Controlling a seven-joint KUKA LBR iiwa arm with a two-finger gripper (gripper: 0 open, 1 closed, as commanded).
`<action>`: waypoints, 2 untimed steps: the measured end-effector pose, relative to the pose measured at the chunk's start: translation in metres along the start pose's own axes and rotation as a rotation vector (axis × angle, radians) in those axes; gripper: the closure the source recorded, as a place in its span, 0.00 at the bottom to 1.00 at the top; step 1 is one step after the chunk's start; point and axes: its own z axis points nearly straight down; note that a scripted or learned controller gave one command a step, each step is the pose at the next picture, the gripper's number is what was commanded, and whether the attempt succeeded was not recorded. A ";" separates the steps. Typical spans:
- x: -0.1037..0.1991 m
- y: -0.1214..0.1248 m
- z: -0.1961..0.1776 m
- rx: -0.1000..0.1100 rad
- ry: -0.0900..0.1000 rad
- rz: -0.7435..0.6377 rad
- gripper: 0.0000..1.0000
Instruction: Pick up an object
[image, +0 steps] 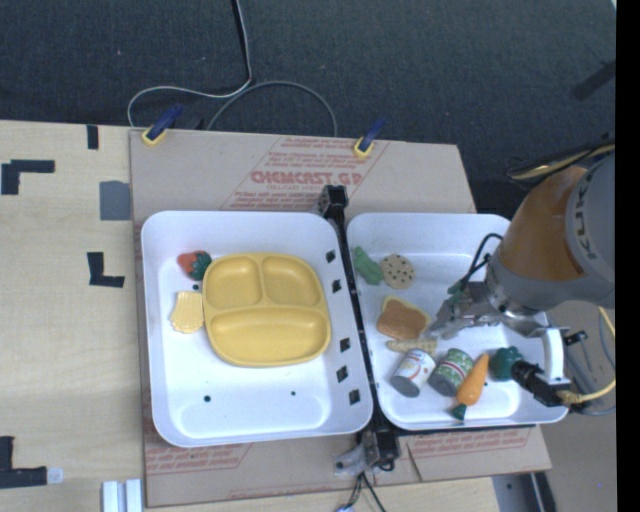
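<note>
The toast slice (402, 320), the object nearest the gripper (447, 318), lies right of centre in the frame, in the right-hand bin (440, 232). The gripper sits low just to its right, near a small beige piece (412, 346). Whether its fingers are spread or closed cannot be told; nothing is seen between them.

Recommended practice: centre on one item, descend straight, and close only once the item sits clear of its neighbours. The lower cluster is crowded and, in my judgement, prone to a mis-grip.

Contents, left to right. Left bin (160, 330): a red-and-green piece (193, 263) at upper left, a pale yellow wedge (186, 312) below it, and a yellow divided plate (266, 308). Right bin: a green piece (366, 268), a cookie (398, 269), the toast, a grey can (409, 371), a green-labelled can (452, 372), a carrot (470, 384), and a dark green item (504, 361).
</note>
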 end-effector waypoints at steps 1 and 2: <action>0.001 0.002 0.001 -0.002 0.001 -0.002 0.00; 0.025 -0.015 0.037 -0.011 -0.004 -0.002 0.00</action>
